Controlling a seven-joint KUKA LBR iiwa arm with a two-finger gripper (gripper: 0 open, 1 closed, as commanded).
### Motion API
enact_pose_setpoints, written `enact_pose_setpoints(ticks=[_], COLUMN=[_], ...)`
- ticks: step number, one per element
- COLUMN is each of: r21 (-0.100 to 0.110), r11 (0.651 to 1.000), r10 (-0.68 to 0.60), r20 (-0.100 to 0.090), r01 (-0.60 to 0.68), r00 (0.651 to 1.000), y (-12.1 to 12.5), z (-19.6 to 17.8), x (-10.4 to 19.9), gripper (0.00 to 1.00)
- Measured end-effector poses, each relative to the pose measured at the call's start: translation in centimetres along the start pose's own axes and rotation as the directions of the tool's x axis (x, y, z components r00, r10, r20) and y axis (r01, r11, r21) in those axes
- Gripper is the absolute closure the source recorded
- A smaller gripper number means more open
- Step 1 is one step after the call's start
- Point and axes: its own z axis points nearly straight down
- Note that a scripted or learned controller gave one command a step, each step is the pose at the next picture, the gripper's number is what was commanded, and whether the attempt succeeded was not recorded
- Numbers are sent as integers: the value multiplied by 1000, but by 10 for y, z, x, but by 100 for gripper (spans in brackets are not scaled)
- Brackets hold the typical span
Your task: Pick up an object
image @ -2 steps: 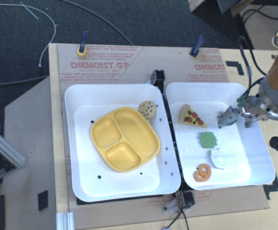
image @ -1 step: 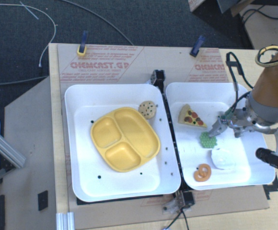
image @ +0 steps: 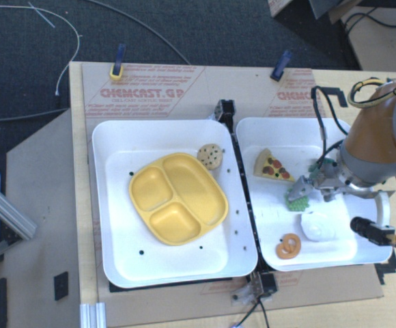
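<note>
**A:** Camera view check: what's under your gripper?

**B:** My gripper (image: 306, 191) hangs over a small green and grey thing (image: 298, 199) in the right bin (image: 334, 255), between the pizza slice (image: 273, 165) and a white lump (image: 318, 226). Grip state, can't tell tbh.

Both bins (image: 109, 183) look like smooth white plastic with a faint sheen. The yellow tray (image: 177, 197) is glossy plastic. The table (image: 150, 91) is matt, printed cardboard-like board.
</note>
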Motion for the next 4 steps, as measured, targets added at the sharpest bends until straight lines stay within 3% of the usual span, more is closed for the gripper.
enact_pose_setpoints(ticks=[1, 2, 4], r21=[-1, -6, -13], r11=[1000, 1000, 1000], r10=[0, 0, -1], r20=[0, 0, 4], r01=[0, 0, 1], r00=[1000, 1000, 1000], y=[0, 1, 3], z=[21, 8, -84], x=[1, 1, 9], gripper=[0, 100, 100])
